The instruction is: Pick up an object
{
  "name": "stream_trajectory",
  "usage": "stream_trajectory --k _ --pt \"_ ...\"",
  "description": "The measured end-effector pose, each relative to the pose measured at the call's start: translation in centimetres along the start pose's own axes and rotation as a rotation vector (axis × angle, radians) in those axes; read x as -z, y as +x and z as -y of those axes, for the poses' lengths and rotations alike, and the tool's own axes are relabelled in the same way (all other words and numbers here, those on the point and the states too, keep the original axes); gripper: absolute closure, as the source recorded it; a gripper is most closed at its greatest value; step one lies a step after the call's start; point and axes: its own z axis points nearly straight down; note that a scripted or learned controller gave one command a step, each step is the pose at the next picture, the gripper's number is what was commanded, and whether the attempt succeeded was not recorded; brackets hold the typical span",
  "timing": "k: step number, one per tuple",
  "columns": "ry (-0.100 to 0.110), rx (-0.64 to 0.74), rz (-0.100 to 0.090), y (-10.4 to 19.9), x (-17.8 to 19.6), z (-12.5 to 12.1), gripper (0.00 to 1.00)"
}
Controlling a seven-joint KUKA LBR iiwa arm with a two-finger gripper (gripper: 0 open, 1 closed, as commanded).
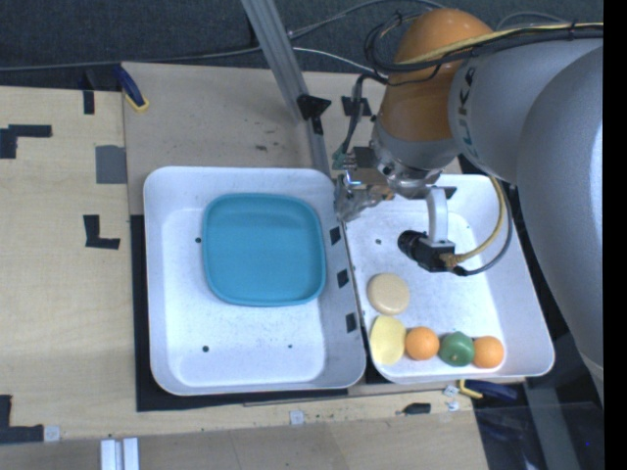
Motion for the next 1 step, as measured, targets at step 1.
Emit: stream_trajectory --k 1 --pt "-0.001 0.0 0.0 3.77 0.21 2.11 1.0"
